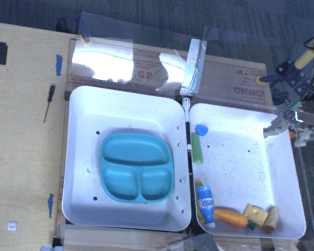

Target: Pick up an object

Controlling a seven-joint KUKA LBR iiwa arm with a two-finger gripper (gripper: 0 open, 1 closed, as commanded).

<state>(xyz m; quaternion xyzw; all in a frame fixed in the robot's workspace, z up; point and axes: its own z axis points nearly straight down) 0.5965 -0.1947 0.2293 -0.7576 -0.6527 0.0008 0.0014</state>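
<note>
You are looking down on two white bins set side by side. The left bin (85,107) holds a turquoise divided plate (136,167) lying flat near its centre. The right bin (242,133) carries every loose item. At 9 o'clock in that bin, against the dividing wall, a green stick (197,150) lies below a small blue cap (201,130). Towards 7 o'clock you find a blue-and-white tube (205,204), its lower end just beside an orange carrot (230,217) at 6 o'clock. At 5 o'clock a tan wooden block (254,214) sits touching a brown rounded piece (271,218).

The gripper (286,123) hangs over the bin's 2 o'clock corner, well apart from all these items. Whether it is released or clenched cannot be told; nothing is seen held in it.
</note>
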